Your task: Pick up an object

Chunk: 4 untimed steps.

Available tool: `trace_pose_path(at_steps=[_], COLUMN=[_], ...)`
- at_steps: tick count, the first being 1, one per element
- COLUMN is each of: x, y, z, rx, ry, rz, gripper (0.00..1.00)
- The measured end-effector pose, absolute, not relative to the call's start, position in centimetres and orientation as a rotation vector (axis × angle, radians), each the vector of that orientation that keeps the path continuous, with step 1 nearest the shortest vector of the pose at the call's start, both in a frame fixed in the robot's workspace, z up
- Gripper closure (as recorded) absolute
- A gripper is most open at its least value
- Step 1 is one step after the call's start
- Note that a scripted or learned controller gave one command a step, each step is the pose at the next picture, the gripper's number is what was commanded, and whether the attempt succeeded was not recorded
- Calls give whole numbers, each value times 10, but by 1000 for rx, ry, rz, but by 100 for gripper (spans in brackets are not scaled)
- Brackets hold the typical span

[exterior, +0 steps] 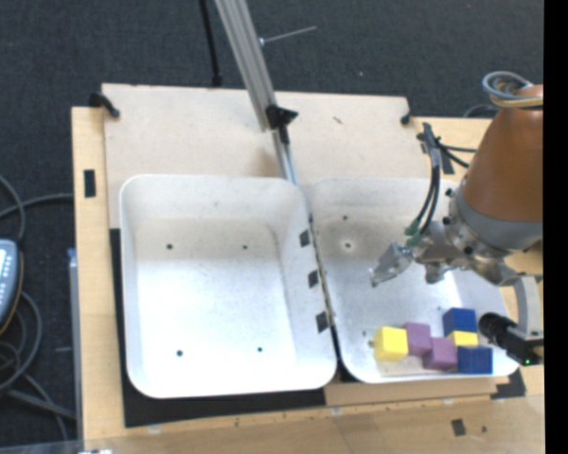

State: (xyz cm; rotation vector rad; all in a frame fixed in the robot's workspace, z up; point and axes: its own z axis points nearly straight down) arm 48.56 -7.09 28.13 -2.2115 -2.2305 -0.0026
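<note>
Claw (390,265) sits above the right bin (360,206) floor; finger state unreadable from this angle. Blocks (434,342) clustered at the bin's near edge, below-right of claw, apart.

You have two white bins: the left bin (147,253) and the right bin (360,211). In the right bin's near right corner you can count six blocks clustered together: two yellow (391,342) (465,338), two purple (418,337) (442,353), and two blue (460,320) (474,359).
</note>
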Motion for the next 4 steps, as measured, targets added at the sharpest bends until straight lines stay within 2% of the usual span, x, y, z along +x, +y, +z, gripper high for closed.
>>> trace_pose_path(at_steps=[1,2,3,4], x=[519,527,544,511], y=[-125,-126,-143,-161], z=[269,361,328,310], rx=[-2228,-2224,-2224,-2226], ry=[-2220,-2233,-2220,-2219], rz=[2,-9,4,3], gripper=[0,0,0,0])
